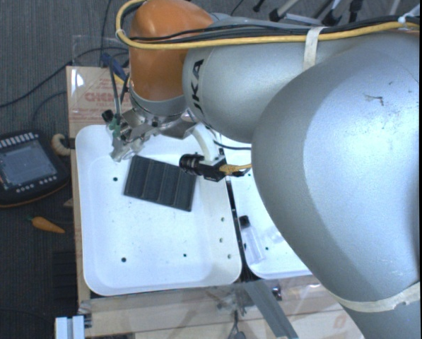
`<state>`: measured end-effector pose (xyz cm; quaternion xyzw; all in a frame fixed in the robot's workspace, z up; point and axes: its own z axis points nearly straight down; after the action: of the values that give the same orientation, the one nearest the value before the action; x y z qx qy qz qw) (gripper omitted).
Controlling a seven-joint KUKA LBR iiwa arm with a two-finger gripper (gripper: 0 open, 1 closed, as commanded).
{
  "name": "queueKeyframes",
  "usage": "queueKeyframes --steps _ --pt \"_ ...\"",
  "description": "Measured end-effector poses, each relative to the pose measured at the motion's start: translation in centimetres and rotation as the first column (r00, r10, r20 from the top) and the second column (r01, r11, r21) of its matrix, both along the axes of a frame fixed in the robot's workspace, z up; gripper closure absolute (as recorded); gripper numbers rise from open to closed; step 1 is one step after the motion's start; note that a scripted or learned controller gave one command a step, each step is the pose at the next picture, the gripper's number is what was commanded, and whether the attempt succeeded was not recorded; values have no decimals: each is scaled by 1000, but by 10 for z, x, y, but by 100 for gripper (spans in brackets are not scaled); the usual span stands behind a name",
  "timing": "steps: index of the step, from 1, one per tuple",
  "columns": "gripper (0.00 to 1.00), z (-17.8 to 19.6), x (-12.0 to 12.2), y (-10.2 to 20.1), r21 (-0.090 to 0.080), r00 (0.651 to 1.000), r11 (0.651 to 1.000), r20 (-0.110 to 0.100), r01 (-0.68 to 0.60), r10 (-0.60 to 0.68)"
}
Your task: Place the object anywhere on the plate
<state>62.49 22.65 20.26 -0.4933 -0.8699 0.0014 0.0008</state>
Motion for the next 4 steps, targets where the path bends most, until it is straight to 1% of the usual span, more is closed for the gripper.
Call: queueKeyframes --steps 1,2,3,4 --pt "100 -13 35 -7 1 865 865 3 -502 502" --pt "100 -5 -47 7 2 811 811 2 -585 585" --pt "100 -32 -132 7 5 486 486 3 -874 874" --pt "100 79 -82 8 1 43 43 8 -999 999"
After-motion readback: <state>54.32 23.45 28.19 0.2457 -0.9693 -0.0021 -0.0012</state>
